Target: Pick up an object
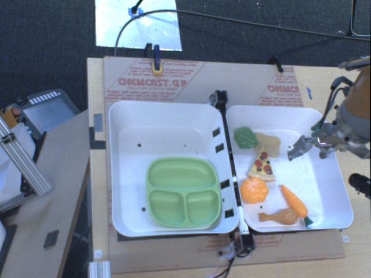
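Leftward on the surface, the left shallow white plastic bin carries a pale green three-compartment plastic tray, sitting toward the near edge.

Right shallow white plastic bin holds the candidates for the pick: a dark green leafy toy vegetable at the far left, a beige flat toy piece touching it on the right, a toy pizza slice with red dots just below, a round orange toy fruit nearer the front, a brown toy drumstick by the near rim, and an orange toy carrot with a green tip lying at a slant just above it.

End effector hangs over the right half of this bin, right of the beige piece and above the carrot, apart from both. Nothing visible between its fingers; how far they are spread I cannot tell at this angle.

Risks, as judged: toys are clustered, so a descent near the pizza slice or beige piece could nudge neighbours or pinch two at once. Flat pieces give little to grip. The carrot's taper and the round fruit could slip out on closing.
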You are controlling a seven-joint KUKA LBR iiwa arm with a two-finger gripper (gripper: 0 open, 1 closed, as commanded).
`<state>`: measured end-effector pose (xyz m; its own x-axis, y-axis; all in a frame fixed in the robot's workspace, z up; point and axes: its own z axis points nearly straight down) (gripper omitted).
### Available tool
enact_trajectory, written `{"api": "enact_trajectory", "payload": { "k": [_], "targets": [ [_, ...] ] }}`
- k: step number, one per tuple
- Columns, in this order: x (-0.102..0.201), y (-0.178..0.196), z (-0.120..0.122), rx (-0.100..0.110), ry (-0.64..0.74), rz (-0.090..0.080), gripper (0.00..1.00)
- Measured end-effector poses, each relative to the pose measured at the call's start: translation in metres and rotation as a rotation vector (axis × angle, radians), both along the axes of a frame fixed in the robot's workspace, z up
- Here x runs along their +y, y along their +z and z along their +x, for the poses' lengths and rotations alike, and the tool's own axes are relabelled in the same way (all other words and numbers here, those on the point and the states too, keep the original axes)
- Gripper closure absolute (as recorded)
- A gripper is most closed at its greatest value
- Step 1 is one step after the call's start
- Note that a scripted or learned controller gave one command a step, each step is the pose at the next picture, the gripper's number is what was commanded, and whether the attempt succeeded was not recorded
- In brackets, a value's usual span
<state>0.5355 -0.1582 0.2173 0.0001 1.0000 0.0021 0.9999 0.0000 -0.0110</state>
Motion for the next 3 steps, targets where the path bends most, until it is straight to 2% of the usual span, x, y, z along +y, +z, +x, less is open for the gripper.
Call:
{"api": "enact_trajectory", "payload": {
  "k": [1, 3],
  "targets": [
    [0.0, 0.007, 0.003, -0.012, 0.003, -0.002, 0.0],
    [0.006, -0.116, 0.006, -0.008, 0.001, -0.001, 0.0]
  ]
}}
